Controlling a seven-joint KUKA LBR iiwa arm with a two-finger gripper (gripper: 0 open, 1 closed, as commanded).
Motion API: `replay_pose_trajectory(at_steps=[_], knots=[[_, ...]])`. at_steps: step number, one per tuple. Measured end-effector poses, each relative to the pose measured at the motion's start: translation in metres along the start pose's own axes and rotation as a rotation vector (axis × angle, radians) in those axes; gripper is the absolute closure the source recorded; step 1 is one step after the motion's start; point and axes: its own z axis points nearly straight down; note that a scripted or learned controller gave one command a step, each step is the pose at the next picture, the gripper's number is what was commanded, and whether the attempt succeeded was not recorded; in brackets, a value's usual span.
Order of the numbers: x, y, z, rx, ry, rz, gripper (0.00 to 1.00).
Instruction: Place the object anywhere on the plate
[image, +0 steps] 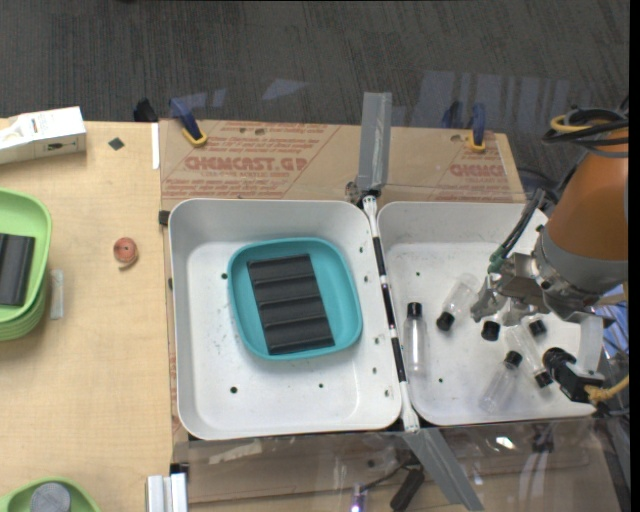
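Here, the camera view looks down on two shallow white plastic bins set side by side on a bench. The left bin (200, 380) holds a teal, rounded-square plate (345, 300), and on the plate lies a dark ribbed rectangular block (290, 303), slightly tilted. The right bin (440, 405) holds several small clear plastic vials with black caps, scattered over its floor. One clear vial (413, 338) lies lengthwise close to the bin's left wall, its black cap at the upper end. A second clear vial (453, 304) lies slanted just to its right, its cap pointing down and left. Further vials (512, 360) lie nearer the bin's right side, partly under the arm's tooling.

The grey arm with its orange band (592, 205) reaches in from the right and hangs over the right half of the right bin. Its gripper (505, 300) sits low among the vials; whether anything is between its fingers cannot be told, since metal parts and hoses crowd the spot. The slanted vial lies just left of the gripper, near it; whether they touch cannot be told. The lengthwise vial lies farther left, apart from it. All the vials are in the right bin, well apart from the teal plate in the left one.
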Motion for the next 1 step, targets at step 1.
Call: replay_pose_trajectory(at_steps=[1], knots=[[0.0, 0.0, -0.0001, 0.0, 0.0, 0.0, 0.0]])
